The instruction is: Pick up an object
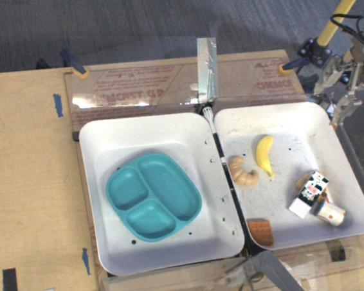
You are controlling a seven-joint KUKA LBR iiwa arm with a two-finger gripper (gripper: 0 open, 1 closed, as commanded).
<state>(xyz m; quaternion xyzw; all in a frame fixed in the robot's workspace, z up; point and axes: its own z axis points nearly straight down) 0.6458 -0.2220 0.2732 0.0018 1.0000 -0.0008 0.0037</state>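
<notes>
While my gripper (343, 95) hangs just outside the far right corner of the right white bin (345, 157), nothing has been picked up yet, as far as I can judge. From this slant it is a small cluster of metal parts beyond the rim, and I cannot tell how it is set; I see nothing carried in it.

Everything I might take lies in the right bin. A yellow plastic banana (265, 155) rests near the middle, toward the far edge. Just beside it, close to the divider between the bins, lies a tan croissant-shaped toy (243, 170). A brown waffle-patterned square (260, 231) sits at the near left corner. Near the right edge, toward the near side, a small black-and-white printed carton (310, 193) lies tilted, touching a pale cylindrical piece (331, 214).

In the left white bin (95, 183), a teal plastic divided plate (152, 195) sits in the middle.

By my reckoning the whole task remains: choose one item, come down over it, close on it and lift. The banana looks the easiest, standing apart from its neighbours.
</notes>
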